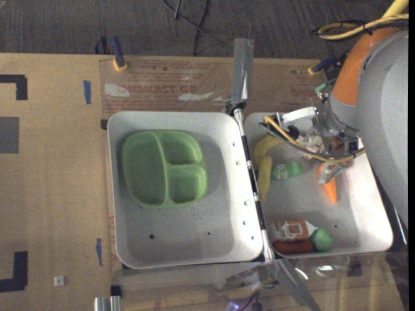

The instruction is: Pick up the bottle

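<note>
Overhead, the grey arm [389,109] with its orange band reaches in from three o'clock and hangs over the upper part of the right bin [363,232]. Its gripper [327,149] sits among a tangle of yellow and dark cables and a white bracket, above the bin's twelve-to-one o'clock area. Whether the jaws are apart or together cannot be told, since the wrist hardware and cables hide them.

The bottle [286,170], a small green one with a pale label, lies on its side near the middle of the right bin, towards nine o'clock. It touches or nearly touches the banana [264,167], which curves along the bin's nine o'clock wall. The bottle lies at about eight o'clock from the gripper, near it but apart; nothing shows it between the jaws.

An orange carrot-like piece [331,190] lies at three o'clock from the bottle, just below the gripper. Along the six o'clock edge of the same bin sit a small carton [293,228], a red sausage-like item [295,245] below it, and a round green fruit [321,239] just beside them.

The left bin [130,245] holds a green divided plate [165,167] in its upper half, towards eleven o'clock. Both bins rest on the brown surface [52,173], which carries blue tape marks.
</note>
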Available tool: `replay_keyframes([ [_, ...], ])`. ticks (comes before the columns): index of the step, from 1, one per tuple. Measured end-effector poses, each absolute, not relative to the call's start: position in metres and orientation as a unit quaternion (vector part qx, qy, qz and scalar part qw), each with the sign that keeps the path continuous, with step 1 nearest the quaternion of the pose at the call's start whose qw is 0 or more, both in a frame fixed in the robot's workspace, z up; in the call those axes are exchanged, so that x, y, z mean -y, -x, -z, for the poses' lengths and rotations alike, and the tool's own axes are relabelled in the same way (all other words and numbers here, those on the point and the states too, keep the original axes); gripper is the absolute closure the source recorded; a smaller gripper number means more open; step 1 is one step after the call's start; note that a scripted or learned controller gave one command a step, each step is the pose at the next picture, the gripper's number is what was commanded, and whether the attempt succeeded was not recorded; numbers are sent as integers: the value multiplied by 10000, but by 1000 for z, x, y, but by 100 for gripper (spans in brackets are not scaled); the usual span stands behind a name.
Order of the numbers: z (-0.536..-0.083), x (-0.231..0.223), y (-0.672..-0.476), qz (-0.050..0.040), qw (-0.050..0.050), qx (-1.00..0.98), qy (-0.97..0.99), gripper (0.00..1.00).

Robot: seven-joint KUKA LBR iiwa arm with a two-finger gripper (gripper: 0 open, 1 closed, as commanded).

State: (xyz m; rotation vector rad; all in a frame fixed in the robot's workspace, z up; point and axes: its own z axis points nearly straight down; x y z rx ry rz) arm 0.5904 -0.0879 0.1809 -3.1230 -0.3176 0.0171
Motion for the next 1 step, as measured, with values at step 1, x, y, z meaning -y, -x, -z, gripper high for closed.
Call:
replay_keyframes([
  [1, -191, 90, -615, -37, 2, 1033, 9946, 0],
])
